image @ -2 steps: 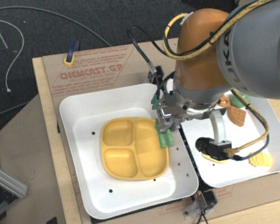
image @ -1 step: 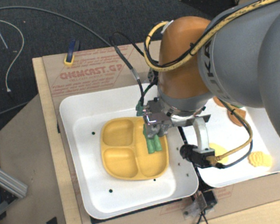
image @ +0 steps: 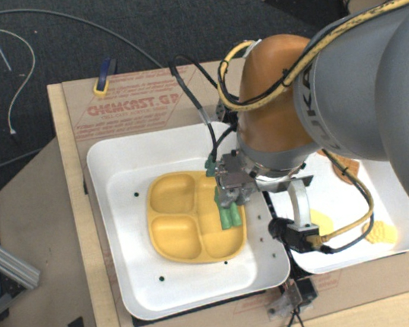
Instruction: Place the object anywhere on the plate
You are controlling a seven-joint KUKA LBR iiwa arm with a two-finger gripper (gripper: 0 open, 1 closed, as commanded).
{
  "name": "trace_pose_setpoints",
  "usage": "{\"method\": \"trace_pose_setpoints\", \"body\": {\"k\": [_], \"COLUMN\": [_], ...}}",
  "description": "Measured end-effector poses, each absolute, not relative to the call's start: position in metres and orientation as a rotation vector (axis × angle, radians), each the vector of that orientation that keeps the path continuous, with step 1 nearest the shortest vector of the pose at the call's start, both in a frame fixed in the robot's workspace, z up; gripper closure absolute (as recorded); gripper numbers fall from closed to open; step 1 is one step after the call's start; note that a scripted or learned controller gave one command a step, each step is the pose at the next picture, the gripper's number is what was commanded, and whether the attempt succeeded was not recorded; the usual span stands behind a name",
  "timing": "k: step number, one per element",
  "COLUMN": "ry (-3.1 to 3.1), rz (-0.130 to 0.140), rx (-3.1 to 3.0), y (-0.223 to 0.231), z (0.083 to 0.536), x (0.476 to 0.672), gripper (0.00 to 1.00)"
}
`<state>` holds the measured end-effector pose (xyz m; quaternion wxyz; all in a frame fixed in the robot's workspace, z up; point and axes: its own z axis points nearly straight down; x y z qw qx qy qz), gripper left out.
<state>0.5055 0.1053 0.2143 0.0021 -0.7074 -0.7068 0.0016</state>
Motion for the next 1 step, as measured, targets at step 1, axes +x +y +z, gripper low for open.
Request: {"method": "trace_pose_setpoints", "body": {"k": [1], "ry": [-2.219], "rz": [0.003], "rx": [-2.22], "y": [0.1057], "z": [0.2149], "x": [0.5059], "gripper": [0.0]}}
